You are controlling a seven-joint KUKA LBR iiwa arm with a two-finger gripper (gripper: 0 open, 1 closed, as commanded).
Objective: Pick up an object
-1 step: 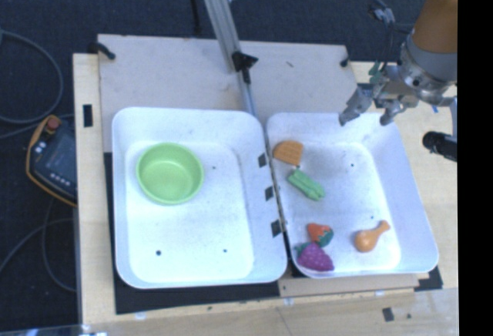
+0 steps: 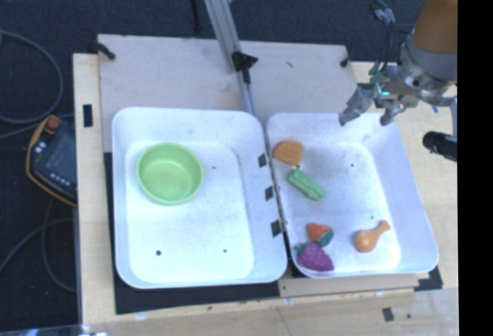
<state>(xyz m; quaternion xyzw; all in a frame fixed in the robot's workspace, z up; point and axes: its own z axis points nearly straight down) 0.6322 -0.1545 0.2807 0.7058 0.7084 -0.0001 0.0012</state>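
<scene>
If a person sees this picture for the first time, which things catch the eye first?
The bright green bowl stands alone in the left bin. The right bin holds a cluster of small toy foods: a green vegetable, purple grapes and an orange drumstick. The claw hangs open above the right bin's far edge, holding nothing.

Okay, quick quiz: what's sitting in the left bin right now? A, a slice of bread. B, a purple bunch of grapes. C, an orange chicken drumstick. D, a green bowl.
D: the green bowl sits alone in the left bin, while the toy foods lie in the right bin.
</scene>
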